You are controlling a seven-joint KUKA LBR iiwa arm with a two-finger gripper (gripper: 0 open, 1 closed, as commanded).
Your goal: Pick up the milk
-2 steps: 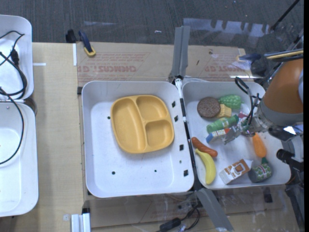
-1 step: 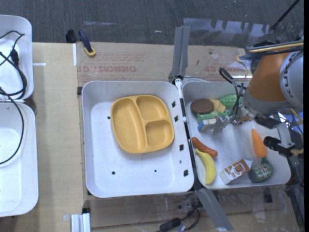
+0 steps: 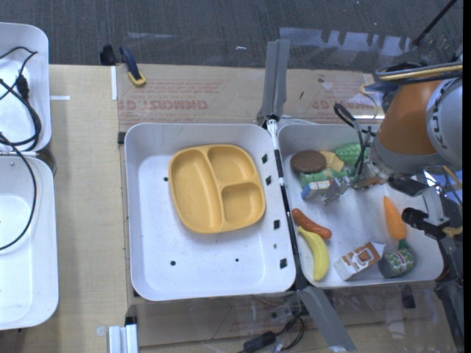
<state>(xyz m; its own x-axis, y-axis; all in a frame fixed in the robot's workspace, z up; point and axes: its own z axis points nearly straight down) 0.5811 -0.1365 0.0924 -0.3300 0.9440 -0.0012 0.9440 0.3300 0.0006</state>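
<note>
Milk carton (image 3: 359, 260) lies tilted at the lower right of the right bin (image 3: 368, 219), just beside the banana (image 3: 316, 251). Pincer (image 3: 340, 188) hovers higher up near a small box (image 3: 316, 189); its state cannot be told. Risk: closing on the wrong item.

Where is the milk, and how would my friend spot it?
Look in the right bin, along its near edge. The milk is a small carton lying there between the banana and a dark green vegetable. It is the only boxy thing, white with orange-brown print.
</note>
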